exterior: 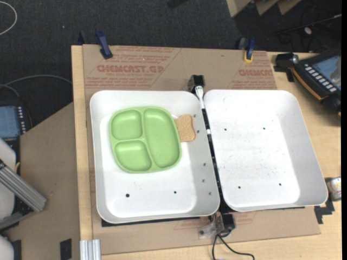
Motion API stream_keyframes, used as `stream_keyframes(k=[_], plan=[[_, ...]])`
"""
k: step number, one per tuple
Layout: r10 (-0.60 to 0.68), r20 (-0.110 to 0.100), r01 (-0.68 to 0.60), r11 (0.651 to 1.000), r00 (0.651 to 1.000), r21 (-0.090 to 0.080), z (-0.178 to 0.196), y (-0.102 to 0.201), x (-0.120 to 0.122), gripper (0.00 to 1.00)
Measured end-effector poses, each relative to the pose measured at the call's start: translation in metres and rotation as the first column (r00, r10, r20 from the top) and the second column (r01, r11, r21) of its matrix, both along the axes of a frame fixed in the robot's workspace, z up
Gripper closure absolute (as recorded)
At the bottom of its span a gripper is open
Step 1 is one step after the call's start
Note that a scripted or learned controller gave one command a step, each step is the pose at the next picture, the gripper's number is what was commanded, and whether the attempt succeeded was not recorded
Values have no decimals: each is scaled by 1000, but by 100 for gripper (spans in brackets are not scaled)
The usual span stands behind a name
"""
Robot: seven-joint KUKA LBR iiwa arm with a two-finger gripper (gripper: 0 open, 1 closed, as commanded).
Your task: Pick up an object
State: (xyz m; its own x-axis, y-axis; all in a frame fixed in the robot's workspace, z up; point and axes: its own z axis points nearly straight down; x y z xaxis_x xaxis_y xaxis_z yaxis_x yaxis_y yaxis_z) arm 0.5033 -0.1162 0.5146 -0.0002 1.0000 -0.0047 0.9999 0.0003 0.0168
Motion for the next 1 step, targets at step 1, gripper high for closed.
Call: stream_keyframes(k=[1], plan=[[0, -30, 0, 1000, 1000, 7, -119, 23, -26, 100]])
